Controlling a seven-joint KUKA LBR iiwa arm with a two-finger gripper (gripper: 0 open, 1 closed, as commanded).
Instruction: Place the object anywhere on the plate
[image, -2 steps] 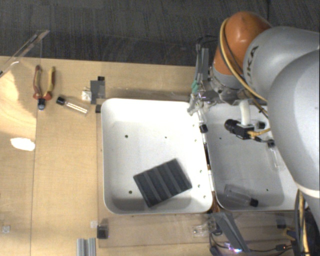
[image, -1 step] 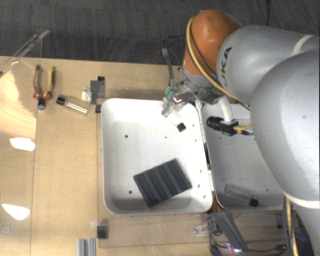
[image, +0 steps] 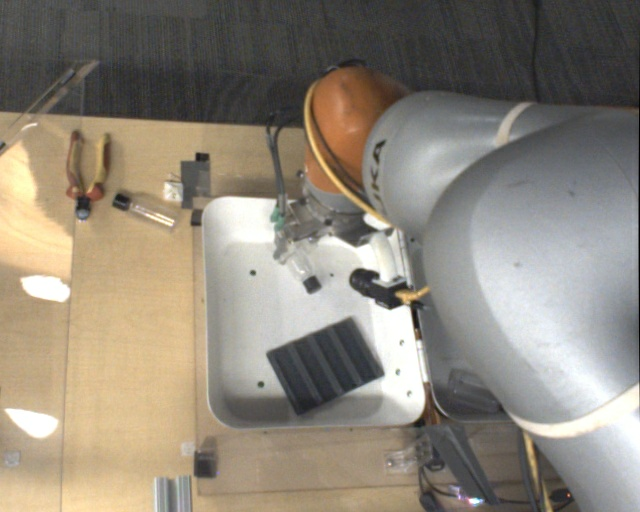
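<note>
At upper centre of the frame, the grey arm with its orange band bends down over the white bin (image: 225, 330), its gripper (image: 300, 262) low; finger state cannot be told. A dark ribbed rectangular plate (image: 325, 366) lies lower in the bin.

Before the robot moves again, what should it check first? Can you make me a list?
1. Is the dark grey ribbed rectangular plate in plain sight? Ok: it lies tilted in the white shallow bin, near the front.
2. Is the tool above the bin? Ok: it hangs over the back part, apart from the plate.
3. Is an object held in the tool? Cannot tell: something small and dark sits at its tip, too blurry to judge.
4. Is the plate's top bare? Ok: nothing lies on it.
5. Is the path from tool to plate free? Ok: bare bin floor lies between.
</note>
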